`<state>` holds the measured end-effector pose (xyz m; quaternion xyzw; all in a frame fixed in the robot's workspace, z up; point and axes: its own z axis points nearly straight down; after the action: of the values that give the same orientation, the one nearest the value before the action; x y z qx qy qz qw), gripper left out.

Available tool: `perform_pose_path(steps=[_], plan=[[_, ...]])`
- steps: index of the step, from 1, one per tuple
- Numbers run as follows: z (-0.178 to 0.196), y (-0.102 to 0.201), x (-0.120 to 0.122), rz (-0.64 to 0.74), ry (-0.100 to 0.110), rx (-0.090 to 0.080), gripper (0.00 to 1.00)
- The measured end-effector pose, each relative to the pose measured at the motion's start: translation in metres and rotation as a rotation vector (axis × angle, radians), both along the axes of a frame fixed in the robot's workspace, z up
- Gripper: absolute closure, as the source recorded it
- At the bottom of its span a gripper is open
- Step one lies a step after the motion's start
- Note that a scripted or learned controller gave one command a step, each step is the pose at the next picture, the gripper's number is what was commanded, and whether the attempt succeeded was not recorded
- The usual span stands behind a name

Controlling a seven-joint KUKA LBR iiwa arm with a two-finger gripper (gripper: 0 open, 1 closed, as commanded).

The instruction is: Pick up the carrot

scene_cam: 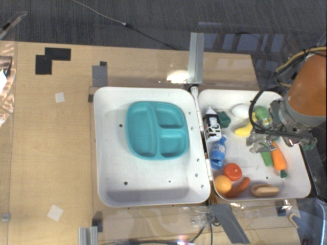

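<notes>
Tool (266,146) hangs beside the carrot (278,160) in the right bin (305,185); grip state unclear.

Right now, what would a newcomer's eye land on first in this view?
Probably the teal divided plate, alone in the left bin. Next, the clutter of small colourful items in the right bin, where the arm's claw hangs right beside the carrot, near that bin's right wall.

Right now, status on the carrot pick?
Tool low in right bin, beside carrot. Carrot lying on bin floor, not lifted. Green item close alongside carrot.
</notes>
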<state>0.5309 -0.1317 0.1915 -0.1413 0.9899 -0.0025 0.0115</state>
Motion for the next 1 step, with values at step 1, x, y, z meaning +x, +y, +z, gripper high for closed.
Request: perform_pose_path(steps=[1], plan=[[-0.0978, -0.0297, 0.0371, 0.562, 0.014, -0.006, 1.00]])
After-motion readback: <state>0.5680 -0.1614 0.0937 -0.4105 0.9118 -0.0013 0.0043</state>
